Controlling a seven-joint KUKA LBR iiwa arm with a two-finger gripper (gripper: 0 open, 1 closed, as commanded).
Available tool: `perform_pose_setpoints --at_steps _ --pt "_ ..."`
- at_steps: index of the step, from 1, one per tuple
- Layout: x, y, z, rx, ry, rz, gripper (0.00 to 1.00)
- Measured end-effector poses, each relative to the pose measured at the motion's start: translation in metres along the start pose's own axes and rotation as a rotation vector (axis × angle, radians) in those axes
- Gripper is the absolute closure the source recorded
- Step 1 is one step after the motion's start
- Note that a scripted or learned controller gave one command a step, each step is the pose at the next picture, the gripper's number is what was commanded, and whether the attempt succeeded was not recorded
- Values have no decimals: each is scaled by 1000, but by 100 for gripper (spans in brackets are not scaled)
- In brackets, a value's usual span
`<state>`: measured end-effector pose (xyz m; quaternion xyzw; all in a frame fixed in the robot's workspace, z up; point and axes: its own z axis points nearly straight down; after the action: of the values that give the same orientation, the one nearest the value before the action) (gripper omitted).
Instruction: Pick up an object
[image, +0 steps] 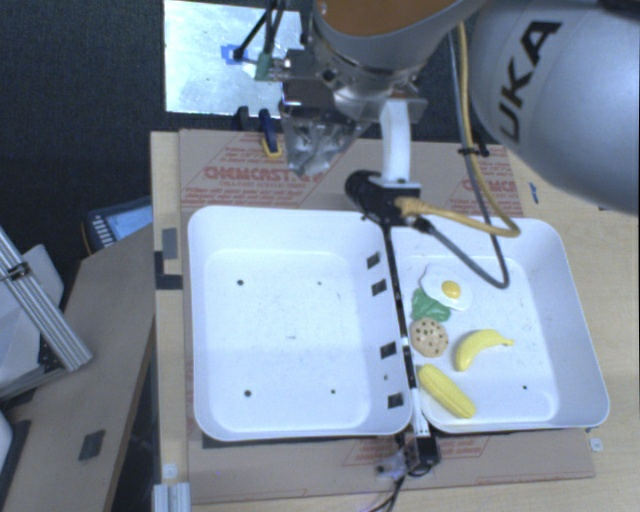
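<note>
the arm's smooth grey casing and orange band fill the top of the camera view, and its gripper (318, 150) hangs above the far edge of the bench, over printed brown cardboard (240, 172) and beyond the rim of the left bin (275, 320). the gripper is a blurred metallic block; whether it is released or clenched cannot be told, and nothing can be made out in it. a yellow cable (470, 222) and a grey one loop down from the arm across the far corner of the right bin (560, 330).

both bins are shallow, glossy white plastic with rounded corners, touching along a dark seam with small black clips.

the things to pick lie in the right bin, clustered near that seam: a toy fried egg (445, 291), flat white with a round yellow yolk, with a green leafy piece (430, 307) touching its near edge; a round tan cookie (430, 338) speckled with dark chips just beside that; a curved yellow banana (480, 348) to the cookie's right, apart from it; and a knobbly yellow corn cob (446, 390) nearest the front rim.
</note>
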<state>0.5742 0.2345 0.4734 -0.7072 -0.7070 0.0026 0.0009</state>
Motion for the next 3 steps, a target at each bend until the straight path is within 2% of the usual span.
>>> perform_pose_setpoints --at_steps 1,2,3 --pt "-1 48 18 -6 2 1 100" --pt "0 69 58 -3 1 0 100" --pt "0 75 90 -4 1 0 100"
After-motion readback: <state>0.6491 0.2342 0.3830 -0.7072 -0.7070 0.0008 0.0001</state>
